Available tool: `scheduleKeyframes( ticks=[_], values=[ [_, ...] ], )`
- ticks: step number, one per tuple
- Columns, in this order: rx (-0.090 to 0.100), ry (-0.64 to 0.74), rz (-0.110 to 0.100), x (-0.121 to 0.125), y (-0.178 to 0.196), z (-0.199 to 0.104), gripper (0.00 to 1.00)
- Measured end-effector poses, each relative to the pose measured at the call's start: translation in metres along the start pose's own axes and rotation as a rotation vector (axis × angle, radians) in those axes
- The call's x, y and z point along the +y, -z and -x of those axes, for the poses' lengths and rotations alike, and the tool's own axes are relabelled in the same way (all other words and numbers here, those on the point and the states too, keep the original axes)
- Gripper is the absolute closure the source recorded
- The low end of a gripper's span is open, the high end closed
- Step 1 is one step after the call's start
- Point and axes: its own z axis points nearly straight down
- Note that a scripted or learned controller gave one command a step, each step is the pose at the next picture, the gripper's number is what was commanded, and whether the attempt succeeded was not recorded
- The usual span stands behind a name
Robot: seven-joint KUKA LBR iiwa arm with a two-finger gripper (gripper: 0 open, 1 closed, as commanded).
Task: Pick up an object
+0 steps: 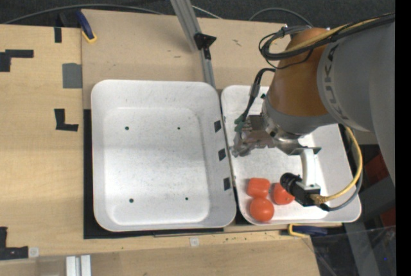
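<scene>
gripper (243,143): it hangs low inside the right bin (334,140), close to that bin's inner wall, since that bin holds everything there is to pick.
fingers: the dark metal parts at the tip blur together; i cannot tell whether they stand apart or together, and nothing shows between them.
red objects (262,198): three small rounded orange-red pieces, clustered and touching one another, lie toward the camera from the fingers and a little away from the inner wall, on the floor of the right bin near its front edge. they sit apart from the fingers, not under them.
why they lie so: judging by the cluster, they have settled against each other in the front corner, which leaves little room for a finger to slip between them.
left bin (154,153): it sits on the far side of the wall from the fingers, white and speckled.
arm (302,88): the orange band and grey wrist rise over the right bin behind the fingers, keeping the tool pointing down.
step in hand: likely positioning before a grasp; no object is lifted yet.
risk: a descent where the fingers now hang would probably meet bare floor.
</scene>
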Motion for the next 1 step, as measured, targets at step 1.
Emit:
scheduleKeyframes(
  ticks=[1],
  values=[
    [0.001,0.001,0.0,-0.0064,-0.0006,-0.0511,1.0]
  ],
)
